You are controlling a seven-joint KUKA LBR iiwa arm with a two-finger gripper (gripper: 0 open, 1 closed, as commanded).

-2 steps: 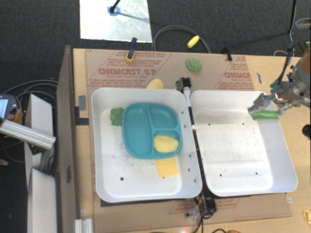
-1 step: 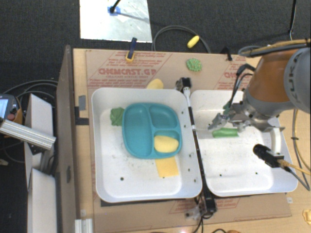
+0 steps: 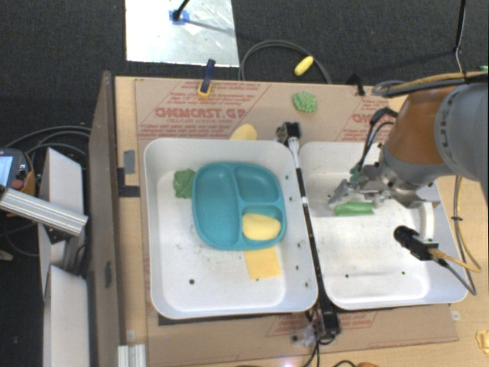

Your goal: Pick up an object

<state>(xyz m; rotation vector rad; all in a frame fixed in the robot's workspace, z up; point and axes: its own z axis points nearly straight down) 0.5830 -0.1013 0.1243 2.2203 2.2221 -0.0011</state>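
Green pod (image 3: 353, 209) lies just below the fingers (image 3: 342, 196) — grip state unclear.

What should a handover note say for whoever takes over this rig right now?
Gripper: low in the right bin, at a green object; whether it grips it cannot be told.
Things: left bin holds a teal divided plate with a yellow lemon-like piece in one compartment, a yellow slice beside the plate and a green leafy piece at its left.
Done: nothing visibly lifted.
Left: secure one object and raise it.
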